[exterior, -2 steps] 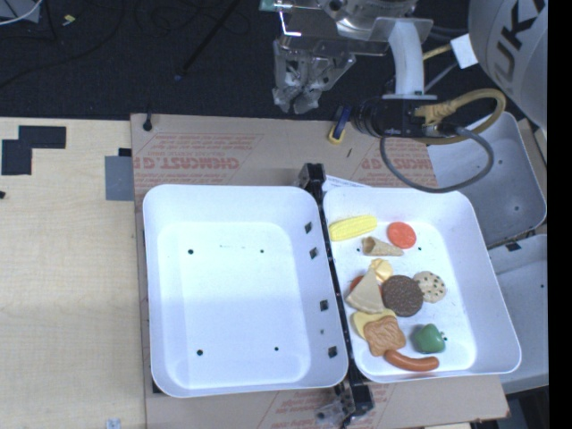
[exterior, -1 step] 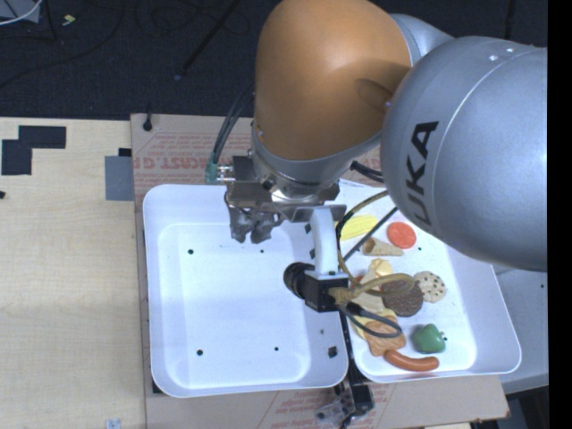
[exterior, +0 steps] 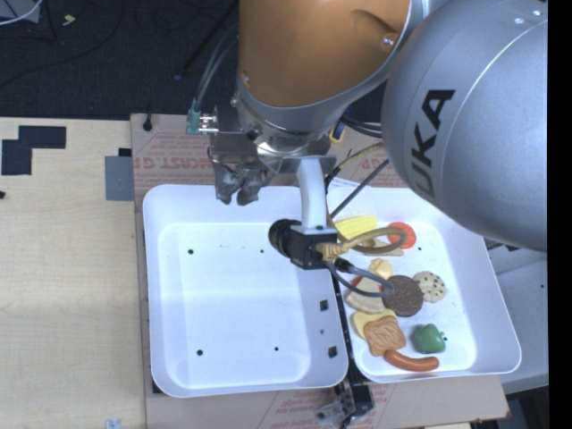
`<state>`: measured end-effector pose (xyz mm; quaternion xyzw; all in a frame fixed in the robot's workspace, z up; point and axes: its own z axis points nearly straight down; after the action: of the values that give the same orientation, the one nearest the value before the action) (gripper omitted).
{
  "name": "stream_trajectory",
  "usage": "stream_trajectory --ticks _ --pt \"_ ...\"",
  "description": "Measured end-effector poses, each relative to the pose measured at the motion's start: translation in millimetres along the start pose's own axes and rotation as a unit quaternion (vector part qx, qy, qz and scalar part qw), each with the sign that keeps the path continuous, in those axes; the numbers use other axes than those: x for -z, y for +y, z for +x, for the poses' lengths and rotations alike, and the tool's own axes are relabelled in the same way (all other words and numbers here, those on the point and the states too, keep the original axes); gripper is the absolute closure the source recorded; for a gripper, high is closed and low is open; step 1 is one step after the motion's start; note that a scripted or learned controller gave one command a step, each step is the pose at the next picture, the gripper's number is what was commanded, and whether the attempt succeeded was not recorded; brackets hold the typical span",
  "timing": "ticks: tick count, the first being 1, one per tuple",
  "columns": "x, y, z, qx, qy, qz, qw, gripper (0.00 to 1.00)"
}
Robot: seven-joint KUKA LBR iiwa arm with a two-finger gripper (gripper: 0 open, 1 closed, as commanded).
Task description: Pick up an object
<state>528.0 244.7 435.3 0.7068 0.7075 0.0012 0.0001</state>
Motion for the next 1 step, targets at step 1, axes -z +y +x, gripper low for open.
stream_trajectory --ticks 1 --pt "106.7 -2.3 -1.8 0.000 0.001 -0.003 1.0000 1.00"
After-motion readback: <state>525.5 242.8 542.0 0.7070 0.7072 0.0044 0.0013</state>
